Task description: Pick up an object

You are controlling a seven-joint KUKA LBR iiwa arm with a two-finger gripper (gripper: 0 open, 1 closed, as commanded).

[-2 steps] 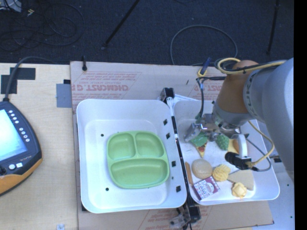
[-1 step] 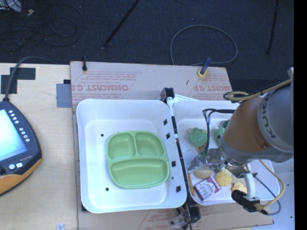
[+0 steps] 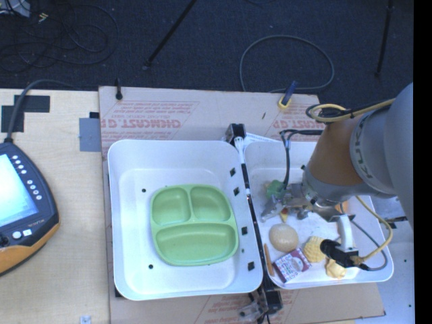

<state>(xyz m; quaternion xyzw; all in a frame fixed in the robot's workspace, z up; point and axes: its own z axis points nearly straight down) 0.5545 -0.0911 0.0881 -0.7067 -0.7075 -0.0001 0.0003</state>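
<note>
My gripper [image 3: 282, 206] is low in the right bin [image 3: 381, 270], near its left wall, with the grey and orange arm coming in from the right. A small green object [image 3: 273, 188] lies right beside the gripper's tip, partly covered by it. Just in front of the gripper sits a tan egg-shaped object [image 3: 283, 237]. Further forward lie a yellow ribbed piece [image 3: 312, 248], a red and white packet [image 3: 291, 265], a small yellow object [image 3: 334, 269] and a thin orange stick [image 3: 266, 255].
The left bin [image 3: 128, 181] holds a green divided plate [image 3: 194, 223]. A black clip-lined divider [image 3: 241, 194] separates the two bins. A handheld controller [image 3: 20, 201] lies on the bench at far left.
</note>
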